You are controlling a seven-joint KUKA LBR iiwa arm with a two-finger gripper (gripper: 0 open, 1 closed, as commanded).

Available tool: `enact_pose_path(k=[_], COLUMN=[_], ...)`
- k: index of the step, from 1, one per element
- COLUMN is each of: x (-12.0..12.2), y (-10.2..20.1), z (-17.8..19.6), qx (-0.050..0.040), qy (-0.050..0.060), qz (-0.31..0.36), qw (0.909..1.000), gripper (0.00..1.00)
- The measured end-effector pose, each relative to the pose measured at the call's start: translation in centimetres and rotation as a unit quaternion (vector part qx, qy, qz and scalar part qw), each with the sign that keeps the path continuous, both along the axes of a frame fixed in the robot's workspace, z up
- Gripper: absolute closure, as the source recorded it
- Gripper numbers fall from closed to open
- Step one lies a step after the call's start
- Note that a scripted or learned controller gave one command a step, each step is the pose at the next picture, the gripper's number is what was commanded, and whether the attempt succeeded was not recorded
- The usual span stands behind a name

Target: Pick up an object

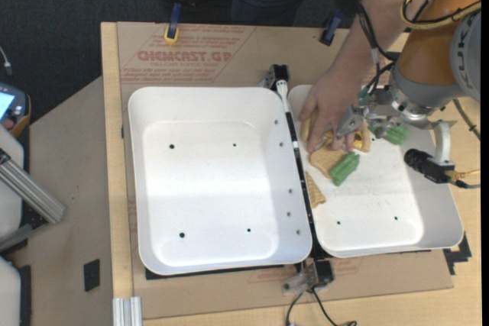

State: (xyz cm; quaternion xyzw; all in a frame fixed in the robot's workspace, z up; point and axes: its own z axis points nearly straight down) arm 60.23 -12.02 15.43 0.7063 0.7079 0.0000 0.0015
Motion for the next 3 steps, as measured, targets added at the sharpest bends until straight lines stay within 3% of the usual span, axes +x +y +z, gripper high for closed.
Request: enact_pose_path(k=[1,2,3], x=[1.1,-1.5,-1.3], y=[-9.3,-2.5,-2.9], z=[-3.6,-7.2,-5.9], qx=[-0.0016,0.0032,0.0008], qy=[0.001,0.004,0.000], qz=[-0.004,0.001,-0.001], qw=[1.0000,1.0000,1.0000], gripper=[0.00,0.00,1.00])
